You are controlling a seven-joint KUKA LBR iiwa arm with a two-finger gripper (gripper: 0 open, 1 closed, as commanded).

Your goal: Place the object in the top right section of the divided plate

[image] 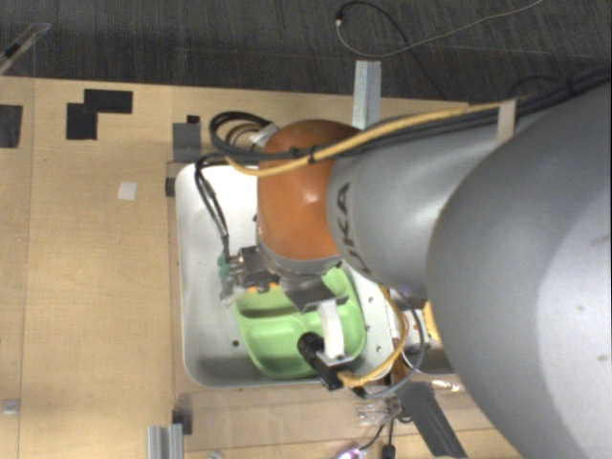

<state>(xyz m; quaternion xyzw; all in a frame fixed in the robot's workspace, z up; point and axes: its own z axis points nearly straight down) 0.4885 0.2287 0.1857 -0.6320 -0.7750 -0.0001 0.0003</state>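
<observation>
end effector (277,290): right above the green divided plate (277,338), grip state can't be told | plate: in white bin (201,285), near its lower edge | object: not made out | wrist hides plate's upper sections

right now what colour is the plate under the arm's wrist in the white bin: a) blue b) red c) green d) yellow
c, the divided plate lying in the white bin beneath the arm's orange band is bright green.
</observation>
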